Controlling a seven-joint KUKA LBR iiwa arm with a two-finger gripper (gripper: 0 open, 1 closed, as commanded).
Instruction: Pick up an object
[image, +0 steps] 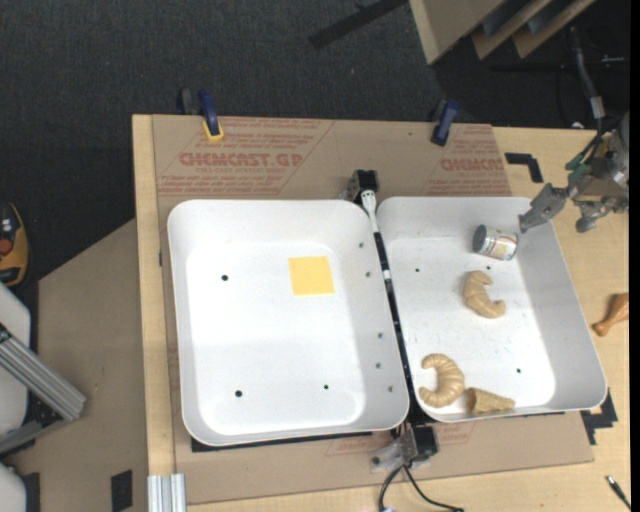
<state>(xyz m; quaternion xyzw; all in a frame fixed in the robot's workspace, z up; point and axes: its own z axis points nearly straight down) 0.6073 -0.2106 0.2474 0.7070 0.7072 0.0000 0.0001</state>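
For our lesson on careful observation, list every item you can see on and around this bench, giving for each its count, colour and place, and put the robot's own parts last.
white bins: 2, white, side by side on the bench; left bin, right bin
yellow square: 1, yellow, lying flat in the left bin, upper middle
small can: 1, silver-grey, lying on its side near the right bin's far edge
croissants: 2, tan, right bin; one at the middle, one at the near edge
small pastry piece: 1, tan, right bin, beside the near croissant
clamps: 2, blue, far edge of the board
board: 1, brown with red print, under the bins
gripper: 1, grey, above the right bin's far right corner, beside the can
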